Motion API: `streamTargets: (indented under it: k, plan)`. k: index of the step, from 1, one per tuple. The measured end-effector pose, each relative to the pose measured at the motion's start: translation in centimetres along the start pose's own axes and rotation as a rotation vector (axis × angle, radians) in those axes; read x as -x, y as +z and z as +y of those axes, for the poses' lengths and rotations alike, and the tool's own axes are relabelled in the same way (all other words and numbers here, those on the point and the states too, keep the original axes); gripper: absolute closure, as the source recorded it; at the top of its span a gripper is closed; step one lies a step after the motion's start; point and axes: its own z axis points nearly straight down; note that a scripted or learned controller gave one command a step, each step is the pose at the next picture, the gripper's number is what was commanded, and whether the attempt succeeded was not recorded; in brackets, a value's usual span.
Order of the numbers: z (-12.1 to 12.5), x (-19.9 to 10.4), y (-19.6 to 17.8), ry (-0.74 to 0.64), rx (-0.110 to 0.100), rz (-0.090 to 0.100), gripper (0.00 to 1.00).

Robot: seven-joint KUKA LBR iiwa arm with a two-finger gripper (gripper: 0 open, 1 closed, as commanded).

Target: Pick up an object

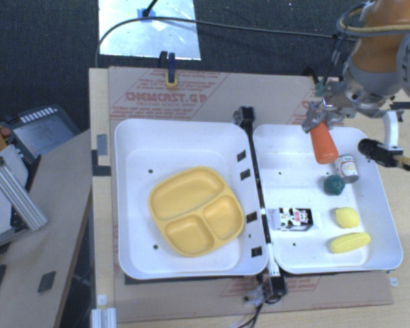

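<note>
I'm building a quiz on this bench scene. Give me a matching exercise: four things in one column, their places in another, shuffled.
Things:
1. yellow divided tray
2. orange carrot
3. small black-and-white carton
4. yellow corn cob

Places:
A. right bin, near front corner
B. left bin
C. right bin, by the divider
D. at the pincer, over the right bin's back

Pairs: 1-B, 2-D, 3-C, 4-A

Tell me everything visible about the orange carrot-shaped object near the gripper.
The orange carrot looks like smooth plastic, a stubby tapered toy with a rounded lower end. It hangs tilted over the far part of the right bin, its upper end up at the gripper. Whether it is clamped or only touching cannot be told. The small white bottle sits just to its right, apart from it.
</note>
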Motion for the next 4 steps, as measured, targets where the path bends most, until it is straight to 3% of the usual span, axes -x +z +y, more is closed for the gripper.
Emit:
streamTargets:
  k: [3,4]
  plan:
    - [-2.9,-15.5,1.5,-0.001,-0.002,0.001,1.0]
    - [-2.2,-20.5,2.2,0.001,0.0,0.001,1.0]
